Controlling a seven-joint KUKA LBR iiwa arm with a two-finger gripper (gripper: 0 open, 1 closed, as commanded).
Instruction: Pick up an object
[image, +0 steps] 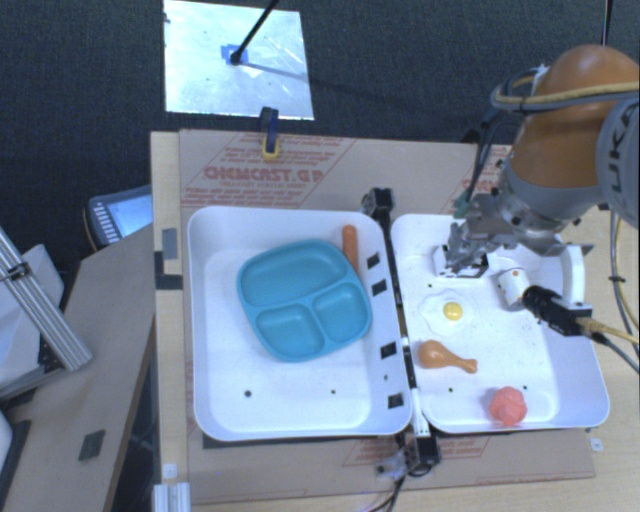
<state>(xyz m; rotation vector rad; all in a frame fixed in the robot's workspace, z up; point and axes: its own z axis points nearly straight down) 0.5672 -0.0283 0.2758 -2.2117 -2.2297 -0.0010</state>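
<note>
1. two white bins sit side by side on the bench: the left bin (215, 400) and the right bin (580, 400).
2. the left bin holds a blue sectioned plate (303, 299), tilted a little askew, with an orange hot dog (350, 245) just beside its far right corner, close to the divider.
3. the right bin holds a fried egg (447, 312) near the middle, an orange drumstick (445, 355) just nearer than the egg, and a pink ball (508, 404) at the near side.
4. the arm reaches in from the right; its gripper (463, 262) hangs over the far part of the right bin, just beyond the egg.
5. whether the claw is open or closed cannot be told from here; nothing visibly sits in it.
</note>
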